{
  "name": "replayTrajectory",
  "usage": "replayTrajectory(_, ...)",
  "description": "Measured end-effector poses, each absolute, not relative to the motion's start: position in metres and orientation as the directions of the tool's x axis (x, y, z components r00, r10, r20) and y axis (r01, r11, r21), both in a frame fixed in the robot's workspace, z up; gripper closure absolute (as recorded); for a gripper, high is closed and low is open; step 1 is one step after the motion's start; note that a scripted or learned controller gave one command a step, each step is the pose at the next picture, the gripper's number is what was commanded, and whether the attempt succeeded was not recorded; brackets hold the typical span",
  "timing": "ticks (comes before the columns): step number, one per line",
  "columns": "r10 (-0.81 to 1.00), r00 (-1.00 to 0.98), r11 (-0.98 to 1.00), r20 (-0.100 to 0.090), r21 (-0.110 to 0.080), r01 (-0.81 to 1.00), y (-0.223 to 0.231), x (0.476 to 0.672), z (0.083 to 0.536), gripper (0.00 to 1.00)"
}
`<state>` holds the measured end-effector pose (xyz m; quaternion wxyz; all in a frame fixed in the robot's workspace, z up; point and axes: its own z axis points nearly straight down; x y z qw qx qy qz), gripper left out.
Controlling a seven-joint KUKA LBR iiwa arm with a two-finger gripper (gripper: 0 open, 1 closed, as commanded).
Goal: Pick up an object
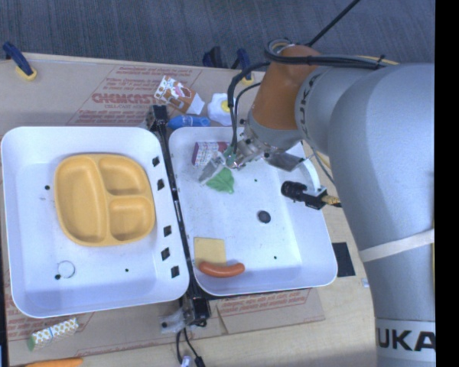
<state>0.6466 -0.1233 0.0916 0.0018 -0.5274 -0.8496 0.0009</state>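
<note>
My gripper point(229, 161) is low in the right bin point(314, 262), near its back left corner. Just below its tip lies a green leaf-like piece point(223, 182), touching it or nearly so. A small pink and white packet point(204, 152) sits right beside the gripper on the left. Further forward in the same bin are a yellow cheese slice point(209, 248), an orange-red sausage point(221, 268) and a small dark disc point(264, 217). The view does not show anything held between the fingers.
The left bin point(23, 289) holds a yellow divided plate point(105, 199) and a small clear ring point(65, 269). Behind the bins lie a snack packet point(173, 92) and a blue object point(188, 121). A wrapped strip point(53, 332) lies on the bench at front left.
</note>
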Motion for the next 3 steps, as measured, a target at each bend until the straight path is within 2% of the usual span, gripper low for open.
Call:
replayTrajectory(1, 0.895, -0.447, 0.447, 0.001, -0.004, 0.895, -0.123, 0.647, 0.102, 1.0)
replayTrajectory(2, 1.0, -0.003, 0.003, 0.001, -0.005, 1.0, -0.086, 0.584, 0.192, 1.0)
replayTrajectory(3, 1.0, -0.004, 0.004, 0.001, -0.005, 1.0, -0.086, 0.584, 0.192, 0.0)
